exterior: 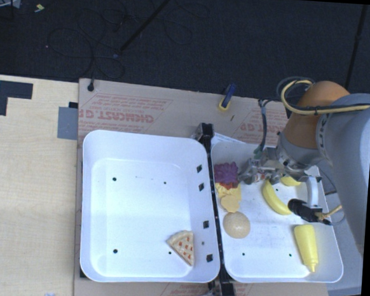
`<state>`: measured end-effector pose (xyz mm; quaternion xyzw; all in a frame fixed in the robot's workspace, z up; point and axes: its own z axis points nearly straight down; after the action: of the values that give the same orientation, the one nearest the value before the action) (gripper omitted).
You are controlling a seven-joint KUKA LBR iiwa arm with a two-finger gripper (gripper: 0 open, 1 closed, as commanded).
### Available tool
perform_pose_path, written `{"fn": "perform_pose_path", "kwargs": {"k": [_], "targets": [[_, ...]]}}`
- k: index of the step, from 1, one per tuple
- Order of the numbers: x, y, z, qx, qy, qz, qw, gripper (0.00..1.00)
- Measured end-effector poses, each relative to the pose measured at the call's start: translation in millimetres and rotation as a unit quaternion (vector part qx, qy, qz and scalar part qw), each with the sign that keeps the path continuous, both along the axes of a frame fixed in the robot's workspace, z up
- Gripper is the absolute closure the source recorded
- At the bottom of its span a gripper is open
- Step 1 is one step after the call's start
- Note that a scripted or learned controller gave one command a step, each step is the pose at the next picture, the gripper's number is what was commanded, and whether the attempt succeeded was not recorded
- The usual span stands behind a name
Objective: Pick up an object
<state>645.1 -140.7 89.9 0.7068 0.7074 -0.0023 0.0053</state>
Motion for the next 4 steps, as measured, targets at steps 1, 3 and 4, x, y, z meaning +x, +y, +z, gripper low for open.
{"fn": "perform_pose_path", "kwargs": {"k": [1,3,4], "targets": [[-73,5,-2,0.0054,0.005,-0.001,1.0000,0.00],[-49,32,-3,0.0056,0.003,0.000,1.0000,0.00],[-2,61,-3,0.0064,0.008,0.000,0.9999,0.00]]}}
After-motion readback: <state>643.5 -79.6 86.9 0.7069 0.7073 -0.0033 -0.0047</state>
